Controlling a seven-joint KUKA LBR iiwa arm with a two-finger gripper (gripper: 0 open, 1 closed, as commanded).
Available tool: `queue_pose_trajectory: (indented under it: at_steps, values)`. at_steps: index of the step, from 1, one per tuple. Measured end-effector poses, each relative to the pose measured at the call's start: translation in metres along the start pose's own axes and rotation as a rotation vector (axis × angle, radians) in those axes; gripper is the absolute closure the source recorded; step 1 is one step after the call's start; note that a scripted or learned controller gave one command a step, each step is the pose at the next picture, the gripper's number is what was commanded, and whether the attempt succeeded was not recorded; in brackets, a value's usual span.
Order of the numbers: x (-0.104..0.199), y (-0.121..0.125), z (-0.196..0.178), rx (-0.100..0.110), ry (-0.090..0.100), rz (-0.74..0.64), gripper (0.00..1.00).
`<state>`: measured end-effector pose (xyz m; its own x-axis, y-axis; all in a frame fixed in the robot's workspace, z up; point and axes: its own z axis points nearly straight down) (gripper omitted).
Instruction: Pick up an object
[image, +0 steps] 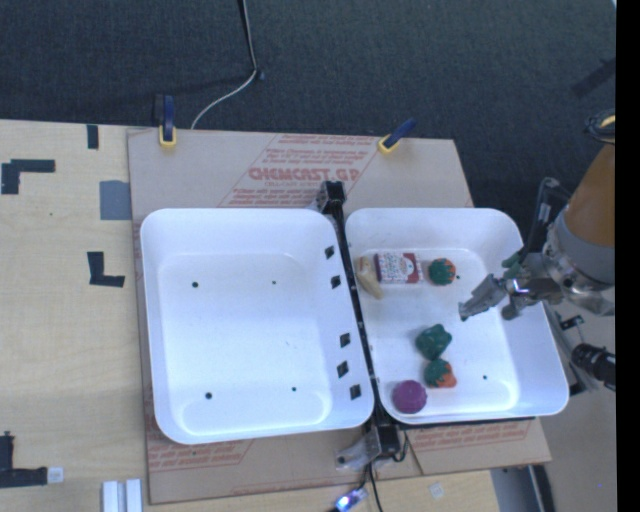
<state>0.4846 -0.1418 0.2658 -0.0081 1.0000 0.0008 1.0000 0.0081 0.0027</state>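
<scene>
Left bin (240, 330) smooth white plastic, shallow, rounded corners. In the right bin (500, 228), left to right: small bottle (392, 269) lying flat with red-white label, purple ball (409, 396), dark green lump (433, 341), green-orange piece (439, 374), green-red piece (441, 270). Claw (490, 303) over right bin's right side — fingers apart, gripping nothing, touching nothing.

Five objects (433, 341) in the right bin (500, 228) (tool (494, 300) above it)
</scene>
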Motion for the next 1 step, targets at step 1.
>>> queue_pose_trajectory:
  at_steps: [1]
  values:
    - [0.0806,-0.0022,0.0870,0.013,0.004,0.000,1.00]
